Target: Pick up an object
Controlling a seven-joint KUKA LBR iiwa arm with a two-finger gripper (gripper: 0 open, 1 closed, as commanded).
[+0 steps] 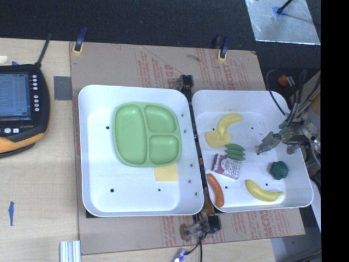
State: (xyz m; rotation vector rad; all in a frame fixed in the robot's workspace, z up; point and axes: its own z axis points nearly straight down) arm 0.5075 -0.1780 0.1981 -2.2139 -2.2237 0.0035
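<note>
Two shallow white bins sit side by side on the tabletop point(32, 201), on a sheet of cardboard point(163, 64). The left bin point(92, 190) holds a green divided plate point(146, 134) near its middle, and a pale yellow square point(166, 173) lies at the plate's 5 o'clock, touching its edge. The right bin point(262, 102) holds several toy foods: a yellow curved piece point(222, 130) toward 11 o'clock of the bin, green beans point(235, 150) just below it, a small red-and-white packet point(227, 166) near the centre, an orange-red sausage point(215, 189) at 7 o'clock against the left wall, a banana point(263, 191) at 5 o'clock, and a dark green lump point(279, 170) at 4 o'clock. The tool point(265, 144) hangs over the right bin at about 3 o'clock; whether it is wide or narrow cannot be told, and nothing shows between its tips. The dark green lump lies near it at its 5 o'clock, the banana farther at 6 o'clock, and the beans at its 9 o'clock.
</note>
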